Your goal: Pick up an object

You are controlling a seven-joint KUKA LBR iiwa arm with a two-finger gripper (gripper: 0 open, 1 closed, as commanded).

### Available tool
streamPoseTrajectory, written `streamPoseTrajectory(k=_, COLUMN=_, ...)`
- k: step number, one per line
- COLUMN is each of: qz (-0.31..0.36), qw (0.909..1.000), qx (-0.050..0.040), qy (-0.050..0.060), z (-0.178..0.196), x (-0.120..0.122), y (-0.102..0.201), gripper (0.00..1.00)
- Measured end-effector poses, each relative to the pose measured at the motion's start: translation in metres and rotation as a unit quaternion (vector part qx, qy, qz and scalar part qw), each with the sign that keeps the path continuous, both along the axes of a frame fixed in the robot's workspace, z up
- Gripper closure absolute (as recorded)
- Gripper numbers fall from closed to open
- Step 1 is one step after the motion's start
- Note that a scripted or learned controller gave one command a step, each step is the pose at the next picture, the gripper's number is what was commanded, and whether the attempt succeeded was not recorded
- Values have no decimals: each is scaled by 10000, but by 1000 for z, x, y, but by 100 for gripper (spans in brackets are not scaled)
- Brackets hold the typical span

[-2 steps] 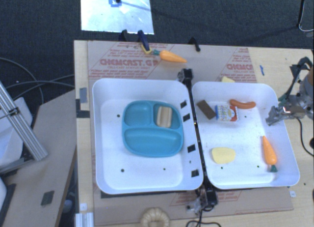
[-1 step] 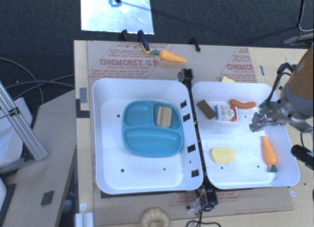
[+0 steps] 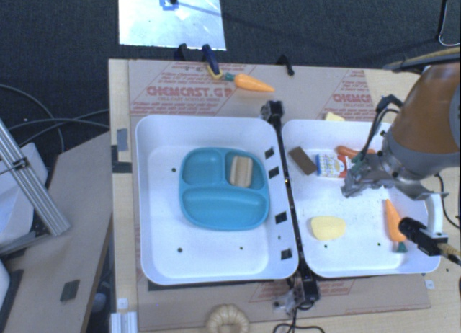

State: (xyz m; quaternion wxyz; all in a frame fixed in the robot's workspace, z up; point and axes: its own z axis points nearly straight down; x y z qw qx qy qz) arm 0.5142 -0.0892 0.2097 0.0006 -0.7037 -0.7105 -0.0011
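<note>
While the gripper [image 3: 358, 182] sat low in the right bin [image 3: 302, 137], just right of the small packet [image 3: 330, 165], nothing looked grabbed yet, can't tell the finger state tbh, so the whole pick was left to do

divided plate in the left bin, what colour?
Light blue: the three-compartment plastic plate, clearest in the camera view.

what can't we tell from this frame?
- Tool in camera view: finger state, too small and dark against the right bin.
- Orange item behind the tool: mostly hidden by the tool and a cable.
- Small white packet: print too small to read.
</note>
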Motion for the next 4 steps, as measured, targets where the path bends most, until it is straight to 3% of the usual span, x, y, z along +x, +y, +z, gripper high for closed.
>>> streamPoseTrajectory(k=3, qz=2, qw=10000, qx=0, qy=-1, z=10, x=-13, y=143, gripper=100)
streamPoseTrajectory(k=4, qz=-10, qw=10000, qx=-6, qy=5, z=10, x=-19, y=157, gripper=100)
